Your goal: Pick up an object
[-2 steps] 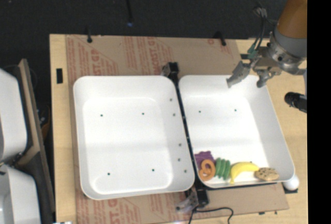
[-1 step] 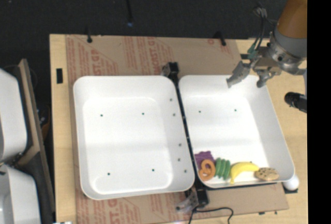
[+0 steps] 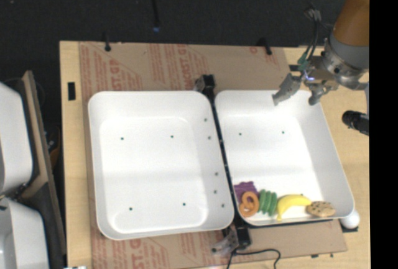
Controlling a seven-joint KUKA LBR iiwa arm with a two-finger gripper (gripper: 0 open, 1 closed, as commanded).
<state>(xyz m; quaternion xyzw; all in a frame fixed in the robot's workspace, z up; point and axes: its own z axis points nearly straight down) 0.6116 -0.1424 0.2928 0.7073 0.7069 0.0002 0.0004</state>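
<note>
1. Two shallow white bins are carried side by side on the tabletop (image 3: 81,75): the left bin (image 3: 99,137) and the right bin (image 3: 329,156).
2. The arm (image 3: 353,19), grey with an orange band, is seen at the tabletop's far right corner.
3. The claw (image 3: 297,95) is held over the far edge of the right bin, with its two fingers (image 3: 283,92) spread apart and nothing between them.
4. A row of small objects is gathered along the near wall of the right bin, well apart from the claw.
5. From left to right, the row is made up of a purple piece (image 3: 245,187), an orange ring (image 3: 249,204), a green piece (image 3: 268,200), a yellow banana (image 3: 292,202) and a brown cookie (image 3: 320,208).
6. The orange ring is seen touching the purple piece and lying just beside the green piece.
</note>
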